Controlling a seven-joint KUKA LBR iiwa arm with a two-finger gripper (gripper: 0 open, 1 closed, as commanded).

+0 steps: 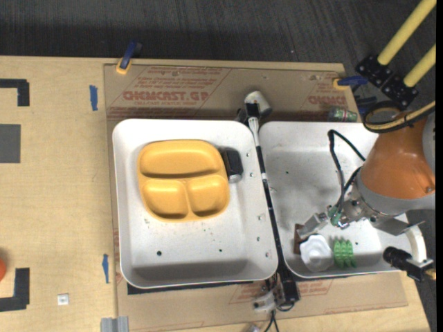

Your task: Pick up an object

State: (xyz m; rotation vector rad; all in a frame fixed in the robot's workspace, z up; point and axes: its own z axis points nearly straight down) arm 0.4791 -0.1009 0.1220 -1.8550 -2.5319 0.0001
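Arm [398,164] reaches low into right bin [297,151], gripper [332,220] poised above cluster at bin's 6 o'clock: white cup [315,251], green block [343,252] beside it. Finger state: cannot tell. Yellow tray [183,178] sits in left bin [131,206], apart.

Bench [48,206]: tan top spanning frame, w/ printed cardboard sheet [173,88] at centre. On the sheet, two white bins side by side: left bin [128,206] mid-frame, right bin [291,151] toward right edge. Black squares [15,92] at far left.
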